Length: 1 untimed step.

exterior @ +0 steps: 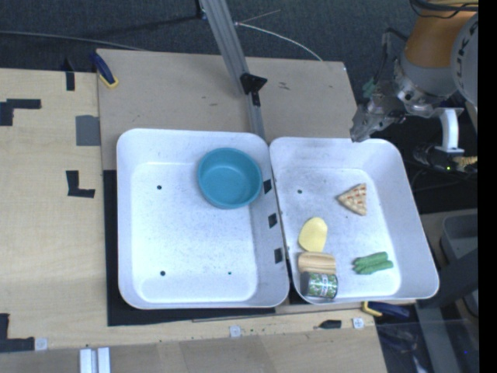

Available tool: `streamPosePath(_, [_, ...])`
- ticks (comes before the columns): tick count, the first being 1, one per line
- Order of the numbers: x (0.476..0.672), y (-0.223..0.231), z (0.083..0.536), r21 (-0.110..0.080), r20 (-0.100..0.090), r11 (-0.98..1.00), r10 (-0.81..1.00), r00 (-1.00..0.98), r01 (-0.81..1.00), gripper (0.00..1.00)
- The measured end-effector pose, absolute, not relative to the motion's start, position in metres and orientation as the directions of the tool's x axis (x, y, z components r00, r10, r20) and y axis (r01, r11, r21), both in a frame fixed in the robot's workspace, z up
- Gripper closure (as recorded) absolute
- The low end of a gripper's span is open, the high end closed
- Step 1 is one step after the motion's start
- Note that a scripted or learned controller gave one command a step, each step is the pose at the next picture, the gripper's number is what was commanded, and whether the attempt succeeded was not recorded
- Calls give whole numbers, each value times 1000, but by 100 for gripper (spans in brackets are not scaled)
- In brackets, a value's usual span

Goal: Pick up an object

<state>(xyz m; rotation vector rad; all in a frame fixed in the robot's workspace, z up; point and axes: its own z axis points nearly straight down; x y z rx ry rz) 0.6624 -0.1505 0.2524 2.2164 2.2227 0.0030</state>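
Blue bowl sits alone in left bin. Right bin holds yellow piece, can, pizza slice, green beans. Gripper hangs above right bin's far edge, nothing in it; you can't tell open or shut. Watch out: yellow piece touches can, so grab may slip or bump both.

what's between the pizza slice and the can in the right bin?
In the camera view, the yellow chip-like piece lies between the pizza slice and the can, sitting just above the can; the rest is bare bin floor.
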Motion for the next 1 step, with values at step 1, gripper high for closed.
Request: streamPosePath(1, [639, -100, 241, -3, 1, 5, 1000, -5, 1000, 100])
